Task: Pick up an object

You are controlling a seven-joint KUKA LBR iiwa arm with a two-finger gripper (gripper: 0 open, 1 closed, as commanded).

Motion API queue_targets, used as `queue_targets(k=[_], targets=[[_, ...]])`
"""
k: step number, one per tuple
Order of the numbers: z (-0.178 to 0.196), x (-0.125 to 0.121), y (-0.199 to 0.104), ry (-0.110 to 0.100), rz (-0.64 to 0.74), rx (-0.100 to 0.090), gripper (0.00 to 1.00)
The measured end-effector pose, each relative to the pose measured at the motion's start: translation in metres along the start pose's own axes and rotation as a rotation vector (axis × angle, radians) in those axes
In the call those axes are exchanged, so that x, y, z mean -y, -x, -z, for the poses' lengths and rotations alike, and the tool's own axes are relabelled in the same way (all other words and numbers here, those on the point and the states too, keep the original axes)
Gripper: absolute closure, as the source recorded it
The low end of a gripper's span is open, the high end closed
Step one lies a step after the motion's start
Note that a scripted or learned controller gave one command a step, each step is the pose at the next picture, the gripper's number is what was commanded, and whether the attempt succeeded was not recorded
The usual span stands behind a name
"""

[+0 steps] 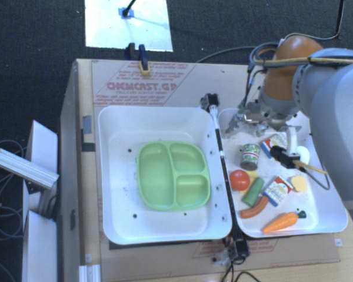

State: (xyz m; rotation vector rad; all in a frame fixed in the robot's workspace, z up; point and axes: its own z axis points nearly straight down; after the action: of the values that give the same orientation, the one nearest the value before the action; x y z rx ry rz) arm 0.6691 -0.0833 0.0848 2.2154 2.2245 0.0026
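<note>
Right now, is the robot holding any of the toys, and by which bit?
Nothing is held. The gripper hangs over the right white plastic bin, above the small green-labelled tin can, with no toy in it.

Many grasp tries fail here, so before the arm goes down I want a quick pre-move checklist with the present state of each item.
1. Claw over the right bin: ok.
2. Nothing between its fingers: cannot tell.
3. Small can just below the claw, upright: ok.
4. Can apart from the tomato: ok.
5. Carrot clear of the descent path: ok.
6. Green tray in the left bin, out of the way: ok.
</note>
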Motion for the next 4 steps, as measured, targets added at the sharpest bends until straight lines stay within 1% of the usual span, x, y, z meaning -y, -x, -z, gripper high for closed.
queue_targets(k=[3, 4], targets=[[0.0002, 0.0, 0.003, 0.0, -0.002, 0.0, 0.0], [0.0, 0.0001, -0.0002, -0.001, 0.0, 0.001, 0.0]])
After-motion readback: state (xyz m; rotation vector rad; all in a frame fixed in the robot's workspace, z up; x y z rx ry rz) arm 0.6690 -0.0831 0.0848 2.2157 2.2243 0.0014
